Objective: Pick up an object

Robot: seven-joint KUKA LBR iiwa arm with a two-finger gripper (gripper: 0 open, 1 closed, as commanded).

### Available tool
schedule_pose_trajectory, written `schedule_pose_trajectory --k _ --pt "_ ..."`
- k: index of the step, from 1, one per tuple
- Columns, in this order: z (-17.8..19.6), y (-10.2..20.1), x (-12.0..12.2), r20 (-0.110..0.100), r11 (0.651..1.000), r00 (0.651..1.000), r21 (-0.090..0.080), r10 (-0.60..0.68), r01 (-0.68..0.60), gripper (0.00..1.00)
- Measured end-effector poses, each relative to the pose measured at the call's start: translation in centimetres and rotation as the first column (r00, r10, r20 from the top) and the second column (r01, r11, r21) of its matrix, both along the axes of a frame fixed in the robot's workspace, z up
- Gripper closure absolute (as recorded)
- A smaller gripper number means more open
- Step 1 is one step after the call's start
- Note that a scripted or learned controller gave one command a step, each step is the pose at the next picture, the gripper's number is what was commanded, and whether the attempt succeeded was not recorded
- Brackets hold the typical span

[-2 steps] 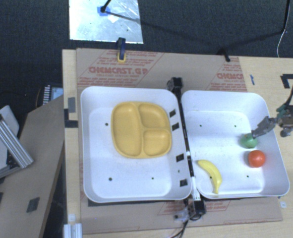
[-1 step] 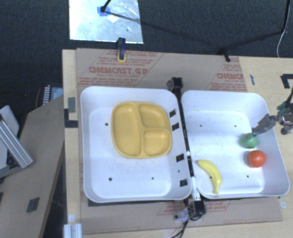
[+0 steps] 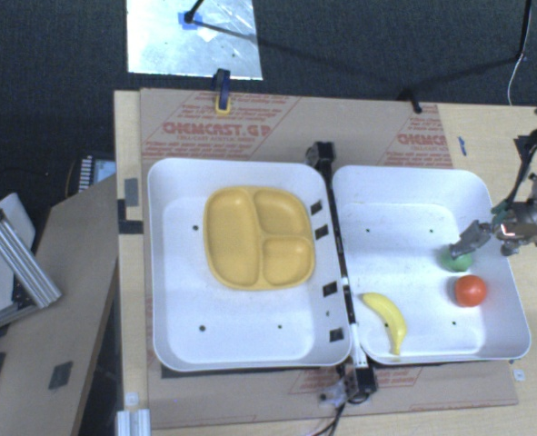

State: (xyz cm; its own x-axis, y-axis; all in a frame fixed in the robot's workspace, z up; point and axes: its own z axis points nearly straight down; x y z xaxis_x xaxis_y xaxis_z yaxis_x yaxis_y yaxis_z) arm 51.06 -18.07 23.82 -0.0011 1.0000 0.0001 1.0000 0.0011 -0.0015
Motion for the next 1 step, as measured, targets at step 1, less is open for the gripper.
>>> schedule_pose_trajectory --k 1 --pt "-4.29 0.16 0.49 0.000 1.000 1.000 0.000 -0.001 0.001 0.00"
